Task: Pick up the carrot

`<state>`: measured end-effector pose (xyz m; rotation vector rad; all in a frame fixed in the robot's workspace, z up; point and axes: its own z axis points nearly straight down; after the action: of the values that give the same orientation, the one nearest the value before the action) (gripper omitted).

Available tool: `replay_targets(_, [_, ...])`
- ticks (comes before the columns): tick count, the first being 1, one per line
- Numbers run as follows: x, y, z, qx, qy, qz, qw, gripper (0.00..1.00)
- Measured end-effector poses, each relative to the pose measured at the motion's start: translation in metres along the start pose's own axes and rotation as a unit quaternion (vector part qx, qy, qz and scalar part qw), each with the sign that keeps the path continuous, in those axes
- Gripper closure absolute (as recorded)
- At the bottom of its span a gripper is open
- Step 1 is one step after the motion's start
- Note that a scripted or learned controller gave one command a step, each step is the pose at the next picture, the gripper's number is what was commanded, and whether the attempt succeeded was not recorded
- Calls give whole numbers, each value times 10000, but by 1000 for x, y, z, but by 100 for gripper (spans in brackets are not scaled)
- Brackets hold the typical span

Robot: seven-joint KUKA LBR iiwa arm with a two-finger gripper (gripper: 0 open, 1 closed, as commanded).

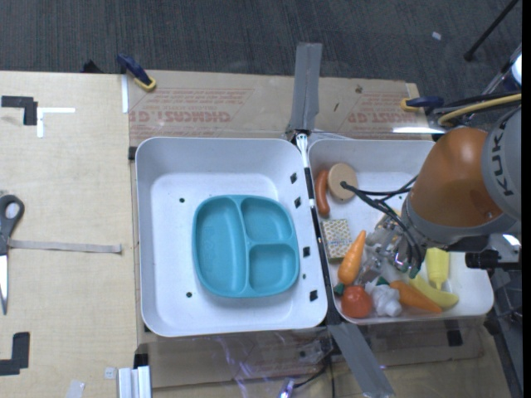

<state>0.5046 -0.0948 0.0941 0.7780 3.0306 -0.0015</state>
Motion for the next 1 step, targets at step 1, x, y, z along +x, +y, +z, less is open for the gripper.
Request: replay_targets(1, [44, 31, -98, 9, 44, 649, 9979, 0])
